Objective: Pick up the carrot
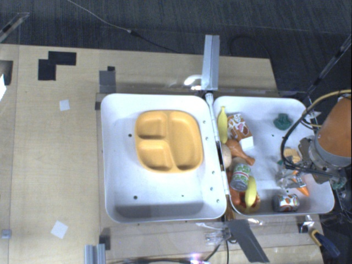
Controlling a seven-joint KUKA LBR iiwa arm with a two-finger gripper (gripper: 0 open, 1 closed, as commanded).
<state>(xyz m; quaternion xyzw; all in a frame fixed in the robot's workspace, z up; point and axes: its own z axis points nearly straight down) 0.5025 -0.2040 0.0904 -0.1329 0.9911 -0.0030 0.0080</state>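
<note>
Orange carrot [302, 190] lies near the right bin's [264, 106] front right corner, partly under the gripper [290, 179]; whether the gripper is spread or closed I cannot tell. Just in front lies a shiny can [285, 203]. The left bin [118, 147] carries a yellow divided plate [167, 141].

Gripper [290, 176] over carrot [301, 188] (seemingly touching), right bin [264, 106].

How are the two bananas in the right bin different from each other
The upper banana lies against the divider wall at the bin's top, next to a snack packet; the lower banana sits near the bottom, resting on top of a can. The upper banana looks longer and slimmer, the lower banana shorter and stubbier. Both are yellow and lie roughly lengthwise along the right bin.
</note>
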